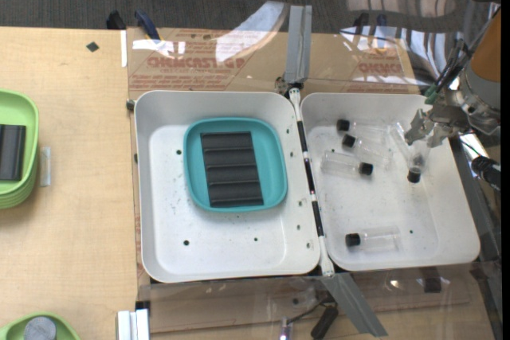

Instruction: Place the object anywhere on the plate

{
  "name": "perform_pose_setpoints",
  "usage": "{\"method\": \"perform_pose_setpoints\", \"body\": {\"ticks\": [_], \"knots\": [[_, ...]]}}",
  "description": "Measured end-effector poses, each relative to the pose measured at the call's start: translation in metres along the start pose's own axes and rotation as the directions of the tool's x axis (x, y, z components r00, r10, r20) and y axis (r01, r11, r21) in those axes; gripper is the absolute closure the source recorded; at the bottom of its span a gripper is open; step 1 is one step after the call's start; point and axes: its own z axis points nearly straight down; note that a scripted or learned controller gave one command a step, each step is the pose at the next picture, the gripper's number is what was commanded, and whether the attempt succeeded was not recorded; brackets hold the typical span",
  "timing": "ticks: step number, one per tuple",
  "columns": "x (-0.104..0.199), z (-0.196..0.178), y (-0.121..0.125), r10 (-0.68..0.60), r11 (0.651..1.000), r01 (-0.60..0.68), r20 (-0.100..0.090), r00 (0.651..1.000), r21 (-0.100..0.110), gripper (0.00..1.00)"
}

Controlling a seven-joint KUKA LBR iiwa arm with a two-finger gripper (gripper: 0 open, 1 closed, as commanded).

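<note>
Bench [64, 251]: pale wood, carrying two shallow white bins side by side.
Left bin [159, 251]: holds the plate at its middle.
Right bin [446, 243]: holds several clear vials with black caps, scattered and apart from each other.
Arm [484, 68]: reaches in from the right, over the far right corner of the right bin.
Plate [275, 171]: teal, square with rounded corners, a dark ribbed insert lying on it.
Green dish [24, 123]: at the left edge of the bench, well apart from both bins.
Gripper [421, 135]: above the right side of the right bin; I cannot tell its state.
Vial under gripper [415, 171]: upright, black cap down, just near of the gripper; whether it is touched is unclear.
Near vial [370, 239]: lying on its side, cap to the left.
</note>
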Motion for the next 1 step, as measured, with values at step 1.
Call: {"method": "perform_pose_setpoints", "body": {"ticks": [1], "knots": [[0.0,-0.0001,0.0001,0.0,1.0,0.0,0.0,1.0,0.0,0.0]]}}
